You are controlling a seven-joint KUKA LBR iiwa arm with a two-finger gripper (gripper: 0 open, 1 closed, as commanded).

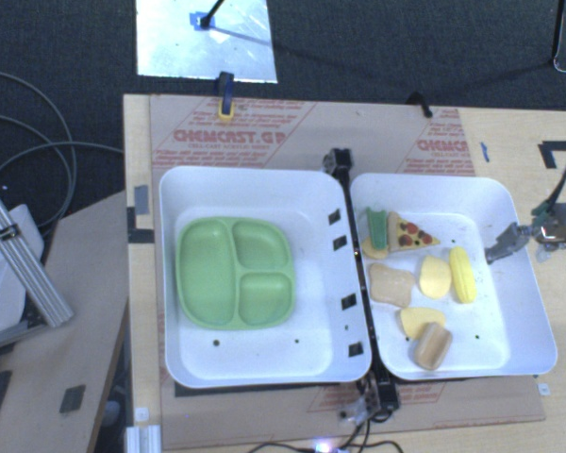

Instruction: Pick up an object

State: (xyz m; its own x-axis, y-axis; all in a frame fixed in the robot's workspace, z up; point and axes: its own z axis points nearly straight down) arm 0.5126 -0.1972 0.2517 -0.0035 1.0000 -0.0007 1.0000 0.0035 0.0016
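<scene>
While the gripper (503,244) hangs over the right edge of the right bin (509,347), just inside its rim, nothing lies between its fingers; it is too small and blurred here to tell whether they stand open or closed. The arm (561,225) reaches in from the bench's right edge.

All the candidate objects sit in the right bin, gathered toward its left and middle. A toy pizza slice (411,233) lies near the far left corner, with a small green and yellow piece (375,232) touching its left side. Below them, close to the divider between the bins, rests a pale bread-like piece (391,284). A round yellow piece (435,276) sits just beside it, and a yellow corn cob (462,274) lies right of that, nearest the gripper. Toward the near edge are a yellow wedge (417,320) and a tan roll (432,345), touching each other.

The left bin (198,366) holds a green divided plate (235,272) near its middle.

These look like toy food, so likely light, stiff and smooth, apt to slide or roll if pinched off-centre. The corn cob seems the best pick: it is closest, has open floor on its right, and its long narrow body suits a grip across its short width at mid-length. The crowded neighbours to its left could be nudged by a finger.
</scene>
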